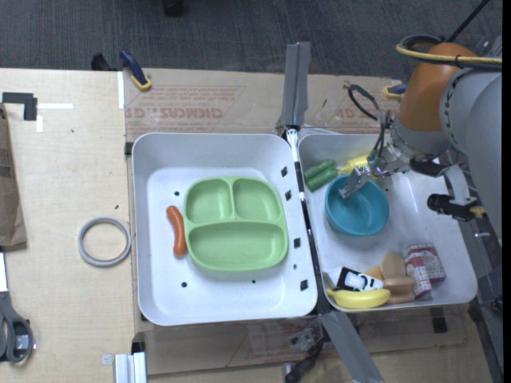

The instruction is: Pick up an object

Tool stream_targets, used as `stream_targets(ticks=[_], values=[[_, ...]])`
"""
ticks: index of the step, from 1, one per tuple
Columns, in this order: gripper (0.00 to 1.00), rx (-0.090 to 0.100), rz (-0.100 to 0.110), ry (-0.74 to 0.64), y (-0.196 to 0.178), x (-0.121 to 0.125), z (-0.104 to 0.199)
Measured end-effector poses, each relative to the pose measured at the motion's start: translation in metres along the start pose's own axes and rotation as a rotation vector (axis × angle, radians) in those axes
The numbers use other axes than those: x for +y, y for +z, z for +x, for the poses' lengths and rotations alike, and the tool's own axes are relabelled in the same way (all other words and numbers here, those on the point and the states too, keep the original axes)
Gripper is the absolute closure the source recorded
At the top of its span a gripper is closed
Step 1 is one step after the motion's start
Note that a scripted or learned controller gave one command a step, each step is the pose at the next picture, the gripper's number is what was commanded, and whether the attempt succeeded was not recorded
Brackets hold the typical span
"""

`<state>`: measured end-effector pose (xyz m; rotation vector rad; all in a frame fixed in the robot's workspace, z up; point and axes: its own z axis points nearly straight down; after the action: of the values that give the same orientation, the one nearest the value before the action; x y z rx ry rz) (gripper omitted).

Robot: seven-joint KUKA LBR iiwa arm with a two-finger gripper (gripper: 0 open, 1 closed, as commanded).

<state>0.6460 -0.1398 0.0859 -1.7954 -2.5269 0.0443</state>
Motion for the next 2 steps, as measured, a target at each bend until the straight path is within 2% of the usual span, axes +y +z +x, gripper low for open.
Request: stream_targets(ticks=[1, 2], values=[[1.0, -0.011, -0.011, -0.003, -0.011, 0.002, -0.001], [1.0, -0.02, -0.046, -0.018, -0.068, 0.009, 0.017]])
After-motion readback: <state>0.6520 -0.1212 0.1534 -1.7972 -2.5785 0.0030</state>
